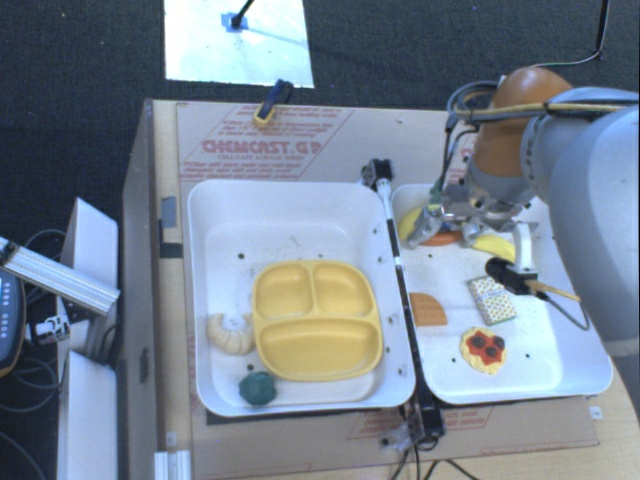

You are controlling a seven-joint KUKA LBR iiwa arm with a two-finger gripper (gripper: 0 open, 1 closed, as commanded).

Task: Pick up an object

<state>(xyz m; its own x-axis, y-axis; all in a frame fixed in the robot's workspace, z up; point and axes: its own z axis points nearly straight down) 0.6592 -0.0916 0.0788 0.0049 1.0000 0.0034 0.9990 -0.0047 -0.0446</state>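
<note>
The jaws [447,220] are low in the upper part of the right bin [585,368], touching a yellow banana [412,224]. I cannot tell if they are grasping it. A yellow divided plate [317,318] sits in the left bin [215,268], middle of the frame.

Red "CHEMCAST GP" print on protective sheet [262,148] under bins.

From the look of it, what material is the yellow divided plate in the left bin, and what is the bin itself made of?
The yellow divided plate looks like moulded plastic: one even colour, rounded compartment edges, a soft sheen. The left bin seems to be thin white plastic too, smooth and slightly glossy with rounded corners, though a coated material cannot be ruled out.
</note>
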